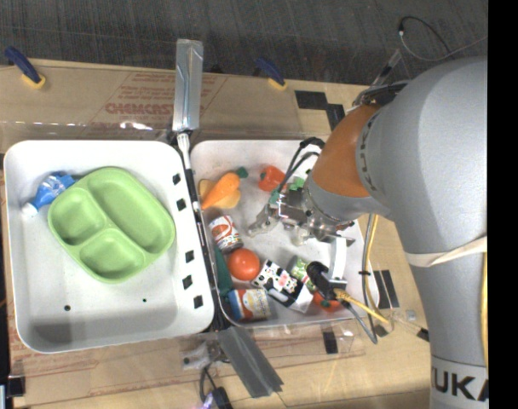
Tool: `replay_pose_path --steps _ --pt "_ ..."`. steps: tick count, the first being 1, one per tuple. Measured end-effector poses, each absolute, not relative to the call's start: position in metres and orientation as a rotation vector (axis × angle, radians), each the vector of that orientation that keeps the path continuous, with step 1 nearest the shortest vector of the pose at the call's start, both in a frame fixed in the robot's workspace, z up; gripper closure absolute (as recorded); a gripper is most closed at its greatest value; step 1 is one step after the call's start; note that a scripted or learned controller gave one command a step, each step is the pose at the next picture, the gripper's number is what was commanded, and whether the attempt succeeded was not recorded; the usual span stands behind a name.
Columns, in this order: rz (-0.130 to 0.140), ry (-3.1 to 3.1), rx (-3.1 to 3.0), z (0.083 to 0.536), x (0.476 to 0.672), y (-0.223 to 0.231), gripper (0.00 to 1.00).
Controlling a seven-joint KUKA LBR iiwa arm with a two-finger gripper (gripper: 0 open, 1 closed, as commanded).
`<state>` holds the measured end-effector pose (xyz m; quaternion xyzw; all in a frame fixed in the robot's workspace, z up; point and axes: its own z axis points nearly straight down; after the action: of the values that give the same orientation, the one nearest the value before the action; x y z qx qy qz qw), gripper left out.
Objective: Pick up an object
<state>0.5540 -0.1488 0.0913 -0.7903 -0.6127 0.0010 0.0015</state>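
The right bin holds several small items: an orange carrot-like toy, a red-orange piece, a small can, a red tomato, a black-and-white carton and a jar. My gripper hangs low over the middle of this bin, right of the can and below the red-orange piece. The wrist and arm cover most of its fingers. Nothing shows between them.
The left bin carries a green divided plate and a blue-and-white object at its upper left. A grey divider bar stands between the bins. The arm's bulk covers the right bin's right side.
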Motion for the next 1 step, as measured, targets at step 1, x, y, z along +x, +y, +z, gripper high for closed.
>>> replay_pose_path --steps 1 --pt "0.001 -1.908 -2.494 0.0918 0.5641 -0.1576 0.00"
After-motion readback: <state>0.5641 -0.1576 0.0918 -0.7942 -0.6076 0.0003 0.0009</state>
